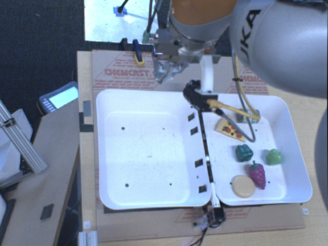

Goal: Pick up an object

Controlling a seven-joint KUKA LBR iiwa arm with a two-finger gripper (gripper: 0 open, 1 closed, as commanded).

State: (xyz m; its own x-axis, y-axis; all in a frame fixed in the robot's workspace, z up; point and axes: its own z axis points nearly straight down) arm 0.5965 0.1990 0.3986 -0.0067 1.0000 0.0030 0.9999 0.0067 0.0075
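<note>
My claw (166, 72) hangs at the upper middle of the frame, above the back edge of the table (128, 68), behind the white bins and clear of everything in them. From this angle I cannot tell whether it is released or clenched; I see nothing held in it.

The things I might pick all lie in the right bin (297, 160), in the lower right of the frame: a pizza slice (228, 129) near the bin's middle, a dark green pepper (244, 152) below it, a lighter green piece (274, 157) to the right of that, a purple bunch of grapes (258, 175) lower down, and a tan round biscuit (243, 186) just beside the grapes, perhaps touching them. The left bin (102, 137) lies to the left of the divider.

I judge the task to be at its start: no object chosen, the approach not yet made. The next move calls for swinging toward the lower right, settling over one piece and descending. The dark green pepper stands apart from its neighbours, so it looks the safer target; the grapes and biscuit sit close enough to crowd a grasp.
</note>
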